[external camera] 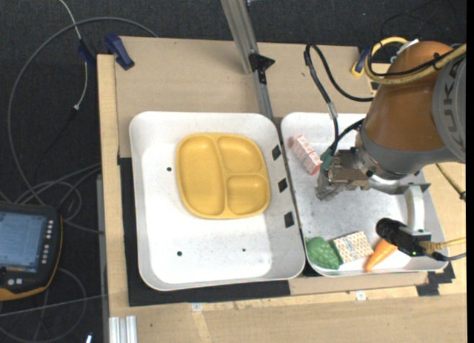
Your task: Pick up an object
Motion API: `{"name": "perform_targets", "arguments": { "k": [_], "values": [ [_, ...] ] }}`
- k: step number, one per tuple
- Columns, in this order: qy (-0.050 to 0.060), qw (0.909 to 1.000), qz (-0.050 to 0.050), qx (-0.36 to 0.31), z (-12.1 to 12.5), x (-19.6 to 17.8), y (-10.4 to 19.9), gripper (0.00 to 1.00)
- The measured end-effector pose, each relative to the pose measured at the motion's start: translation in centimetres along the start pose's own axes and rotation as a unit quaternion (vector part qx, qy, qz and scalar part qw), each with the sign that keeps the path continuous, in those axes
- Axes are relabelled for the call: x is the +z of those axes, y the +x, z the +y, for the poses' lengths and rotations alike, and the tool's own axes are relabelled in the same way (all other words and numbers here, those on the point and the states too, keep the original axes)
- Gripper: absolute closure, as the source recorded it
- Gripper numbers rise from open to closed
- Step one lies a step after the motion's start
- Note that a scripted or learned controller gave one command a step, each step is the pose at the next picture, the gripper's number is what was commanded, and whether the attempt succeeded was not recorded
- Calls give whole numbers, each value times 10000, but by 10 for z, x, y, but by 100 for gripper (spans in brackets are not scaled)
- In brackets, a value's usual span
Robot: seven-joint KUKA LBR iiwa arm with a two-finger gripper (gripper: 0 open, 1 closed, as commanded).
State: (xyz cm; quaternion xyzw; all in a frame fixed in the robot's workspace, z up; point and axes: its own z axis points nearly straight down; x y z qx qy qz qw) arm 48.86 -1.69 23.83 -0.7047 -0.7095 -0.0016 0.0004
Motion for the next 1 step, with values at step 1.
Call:
{"name": "perform_targets", "arguments": {
  "k": [1],
  "values": [
    [6,10000,1,-4,6,2,59,100]
  ]
}}
